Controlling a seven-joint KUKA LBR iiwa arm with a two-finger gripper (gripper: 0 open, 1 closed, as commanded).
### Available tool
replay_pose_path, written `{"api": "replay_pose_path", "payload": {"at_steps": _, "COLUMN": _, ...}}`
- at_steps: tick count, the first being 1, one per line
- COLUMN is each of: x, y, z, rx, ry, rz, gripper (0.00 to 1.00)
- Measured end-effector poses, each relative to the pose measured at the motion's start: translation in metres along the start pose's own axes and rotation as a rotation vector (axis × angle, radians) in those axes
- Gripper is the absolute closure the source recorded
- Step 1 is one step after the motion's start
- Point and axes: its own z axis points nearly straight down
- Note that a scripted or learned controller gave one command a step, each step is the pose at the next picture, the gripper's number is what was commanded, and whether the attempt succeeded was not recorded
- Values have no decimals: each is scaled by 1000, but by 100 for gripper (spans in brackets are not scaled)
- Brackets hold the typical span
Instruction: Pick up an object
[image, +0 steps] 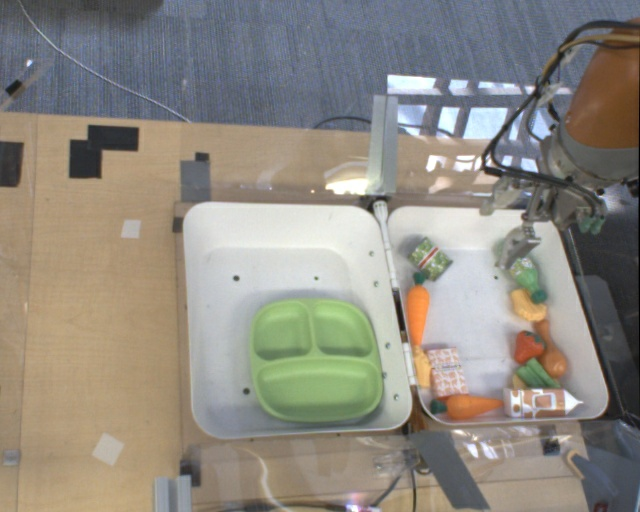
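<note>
Gripper (518, 243) low over right bin's (470, 300) far right corner, fingers' opening cannot tell, green toy vegetable (526, 275) just beneath, carrot (417, 312) by divider, green plate (316, 358) in left bin (230, 250)

Toy foods are scattered in the right bin (590, 340): a green-and-red carton (431, 259) near the top left, a carrot (417, 313) laid lengthwise by the left wall, a pink box (447, 370), a second carrot (473, 406) and a white bottle (541, 403) along the bottom.
</note>
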Motion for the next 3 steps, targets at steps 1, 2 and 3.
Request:
{"api": "replay_pose_path", "payload": {"at_steps": 1, "x": -4, "y": -56, "z": 140, "rx": -3, "ry": 12, "rz": -96, "gripper": 0}}
{"api": "replay_pose_path", "payload": {"at_steps": 2, "x": 47, "y": -75, "z": 161, "rx": 1, "ry": -4, "rz": -105, "gripper": 0}}
{"api": "replay_pose_path", "payload": {"at_steps": 3, "x": -36, "y": -35, "z": 162, "rx": -1, "ry": 14, "rz": 52, "gripper": 0}}
